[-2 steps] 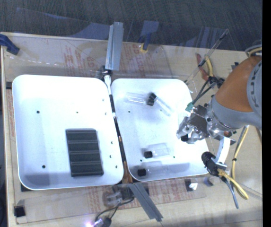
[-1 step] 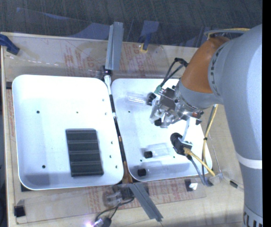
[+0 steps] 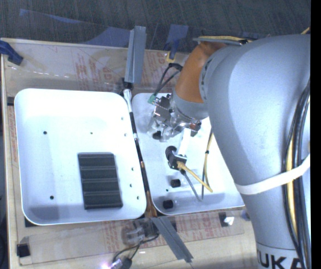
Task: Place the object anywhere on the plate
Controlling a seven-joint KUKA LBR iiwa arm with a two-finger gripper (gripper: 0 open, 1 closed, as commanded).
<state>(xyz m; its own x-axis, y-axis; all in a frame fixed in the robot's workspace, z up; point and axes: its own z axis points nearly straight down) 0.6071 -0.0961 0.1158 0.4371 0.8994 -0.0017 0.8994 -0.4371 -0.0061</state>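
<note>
Gripper (image 3: 163, 122) at frame centre, over the upper part of the right bin (image 3: 216, 198) — open or closed, cannot tell. Small black piece (image 3: 175, 182) on that bin's floor, second black piece (image 3: 167, 204) near its lower rim. Black ribbed plate (image 3: 99, 180) lies flat in the left bin (image 3: 31, 150) — lower middle.

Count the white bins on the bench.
2. The left bin holds a dark ribbed plate; the right bin beside it lies partly under the arm. None seem hidden.
</note>
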